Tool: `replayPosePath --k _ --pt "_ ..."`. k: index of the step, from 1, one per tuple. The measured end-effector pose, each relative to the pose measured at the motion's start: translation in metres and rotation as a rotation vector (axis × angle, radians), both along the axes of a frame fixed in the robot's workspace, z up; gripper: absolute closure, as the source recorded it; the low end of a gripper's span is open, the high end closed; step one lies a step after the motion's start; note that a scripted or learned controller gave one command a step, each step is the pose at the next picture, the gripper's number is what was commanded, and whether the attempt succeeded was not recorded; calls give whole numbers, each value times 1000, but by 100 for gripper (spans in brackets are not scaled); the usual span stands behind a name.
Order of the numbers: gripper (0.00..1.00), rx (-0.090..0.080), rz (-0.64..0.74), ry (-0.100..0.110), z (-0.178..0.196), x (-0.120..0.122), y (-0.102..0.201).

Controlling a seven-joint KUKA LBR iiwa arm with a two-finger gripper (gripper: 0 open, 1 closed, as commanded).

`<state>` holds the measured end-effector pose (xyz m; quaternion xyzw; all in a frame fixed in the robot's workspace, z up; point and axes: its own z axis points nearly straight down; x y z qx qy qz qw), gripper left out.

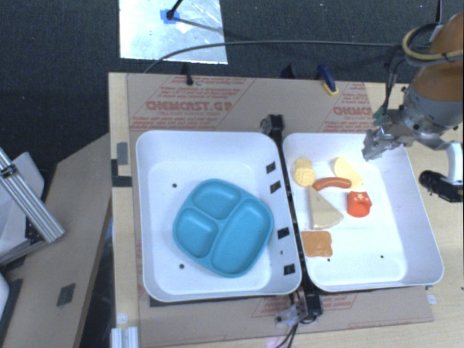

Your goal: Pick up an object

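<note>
The right bin (406, 267) holds several toy foods: a yellow corn piece (304, 172), a red sausage (332, 183), a pale yellow wedge (348, 170), a red tomato-like piece (359, 204), a cream-coloured slice (324, 210) and a brown toast piece (317, 243). My gripper (378, 144) hangs over the bin's far right corner, up and to the right of the yellow wedge. Nothing shows between its fingers.
The left bin (156, 194) carries a blue divided plate (222, 226). A black divider strip (284, 194) runs between the two bins. A shiny sheet (172, 20) lies behind the bench, and a metal rail (29, 201) stands at the left.
</note>
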<state>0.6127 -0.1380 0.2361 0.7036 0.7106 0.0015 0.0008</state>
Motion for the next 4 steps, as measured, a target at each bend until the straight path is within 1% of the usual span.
replayPosePath --k 1,3,4 --pt "100 1 1 2 -8 0 62" --pt "100 1 1 1 9 -9 176" --pt "100 1 1 2 12 -12 225"
